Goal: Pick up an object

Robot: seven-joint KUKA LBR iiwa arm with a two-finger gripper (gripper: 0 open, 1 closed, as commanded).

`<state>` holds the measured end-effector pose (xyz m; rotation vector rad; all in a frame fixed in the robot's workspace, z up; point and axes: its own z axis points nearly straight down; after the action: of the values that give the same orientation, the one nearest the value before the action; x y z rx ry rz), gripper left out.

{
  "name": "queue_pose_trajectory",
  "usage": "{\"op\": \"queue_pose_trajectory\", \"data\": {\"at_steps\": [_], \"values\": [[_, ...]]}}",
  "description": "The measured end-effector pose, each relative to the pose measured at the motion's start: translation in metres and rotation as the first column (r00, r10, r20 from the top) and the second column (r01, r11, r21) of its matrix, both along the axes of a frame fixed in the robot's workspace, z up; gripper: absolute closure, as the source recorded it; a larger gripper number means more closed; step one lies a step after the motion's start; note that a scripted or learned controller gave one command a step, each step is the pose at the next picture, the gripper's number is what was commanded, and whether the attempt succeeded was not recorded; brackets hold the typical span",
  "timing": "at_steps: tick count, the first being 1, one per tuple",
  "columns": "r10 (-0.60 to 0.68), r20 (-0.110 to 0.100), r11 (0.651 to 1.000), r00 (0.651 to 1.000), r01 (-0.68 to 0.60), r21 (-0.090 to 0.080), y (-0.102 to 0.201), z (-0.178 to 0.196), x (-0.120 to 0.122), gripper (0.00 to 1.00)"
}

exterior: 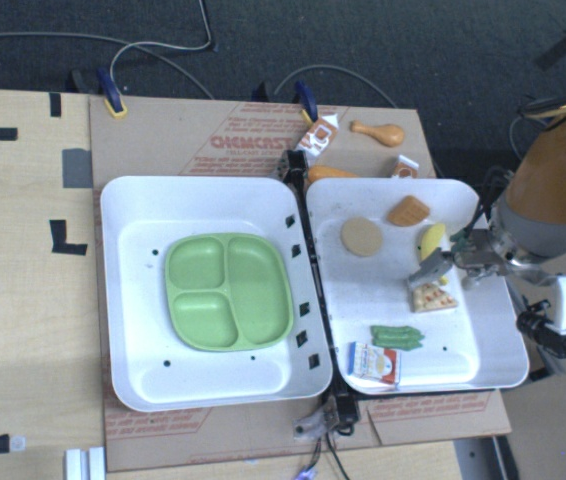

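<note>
- A green plate point(229, 291) lies in the left bin point(123, 218).
- In the right bin point(483, 363), a waffle-like piece point(433, 296) lies right under the gripper point(433, 268), at its 6 o'clock.
- The arm point(543, 193) reaches in from 3 o'clock, wrist low over the right bin; grip state unclear.

You have two bins side by side on the surface point(23, 268). Left bin point(123, 208): a divided plate point(229, 291) sits mid-floor. Right bin point(493, 358): round disc point(362, 237) near the back-left, wedge-shaped piece point(409, 210) just right of it, pizza slice point(432, 297) mid-right, leafy piece point(398, 337) toward the front, small carton point(374, 364) at the front wall. End effector point(441, 261) hangs just above the pizza slice.
</note>
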<state>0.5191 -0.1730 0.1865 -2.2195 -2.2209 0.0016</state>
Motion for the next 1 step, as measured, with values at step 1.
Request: {"op": "queue_pose_trajectory", "data": {"at_steps": [1], "values": [[0.001,0.002,1.0,1.0,-0.001,0.002,0.0808,-0.1007,-0.0334,0.0]]}}
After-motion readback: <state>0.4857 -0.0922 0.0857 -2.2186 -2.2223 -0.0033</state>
